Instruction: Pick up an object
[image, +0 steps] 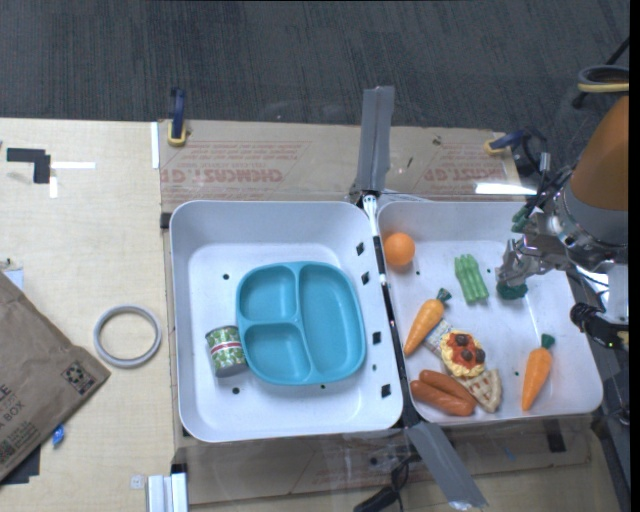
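While the pincer (514, 272) is lowered over a small dark green object (512, 291), its opening cannot be told; the likely light, stiff piece is best gripped across its middle.

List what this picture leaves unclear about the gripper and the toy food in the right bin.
- Gripper: too small and cluttered in the camera view to tell its state, or whether the dark green piece under it is held.
- Arm: cut off by the right edge.
- Sausages: the pizza and waffle lie against them; overlap unclear.
- Can: label too small to read.
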